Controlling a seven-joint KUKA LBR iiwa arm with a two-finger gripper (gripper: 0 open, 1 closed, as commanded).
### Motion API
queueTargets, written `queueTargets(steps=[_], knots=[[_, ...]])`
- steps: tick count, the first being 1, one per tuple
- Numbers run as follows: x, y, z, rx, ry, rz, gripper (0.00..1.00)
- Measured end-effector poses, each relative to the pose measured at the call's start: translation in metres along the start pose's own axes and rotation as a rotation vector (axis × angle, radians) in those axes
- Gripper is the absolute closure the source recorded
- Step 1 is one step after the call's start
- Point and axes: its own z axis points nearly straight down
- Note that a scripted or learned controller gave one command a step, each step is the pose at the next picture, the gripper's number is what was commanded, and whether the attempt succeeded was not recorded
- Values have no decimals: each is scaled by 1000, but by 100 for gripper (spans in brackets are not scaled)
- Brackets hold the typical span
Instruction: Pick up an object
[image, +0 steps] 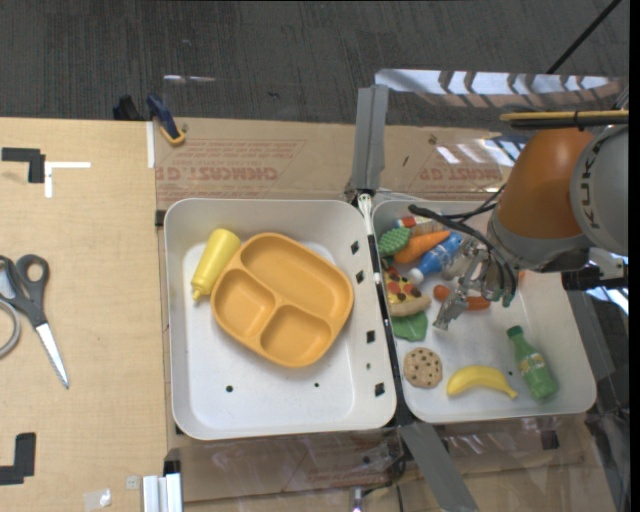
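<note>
Cardboard (250, 160) lying along the far side of the bins is showing mirrored, reversed print that I cannot read for certain; part of a dark letter is showing on the grey arm (600, 190) at 3 o'clock. Nearest in the right bin (570, 400), a banana (481, 381), a cookie (423, 367) and a green bottle (530, 364) are lying apart. At 9 o'clock scissors (35, 310) are resting on the wooden bench (80, 400). The left bin (190, 400) is holding a yellow divided tray (282, 298) touching a yellow bottle (214, 262). The gripper (462, 298) is hanging over the right bin's middle, fingers slightly parted, clamping nothing visible. Beyond, a carrot (428, 242) and a blue bottle (440, 255) are crowding the far corner.
</note>
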Motion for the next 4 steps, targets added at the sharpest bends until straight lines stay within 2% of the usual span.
queueTargets(steps=[1, 2, 3, 4], knots=[[-18, 38, 2, 4, 9, 78, 0], [68, -36, 0, 0, 2, 66, 0], [-36, -3, -23, 0, -2, -15, 0], [-27, 28, -6, 17, 4, 189, 0]])
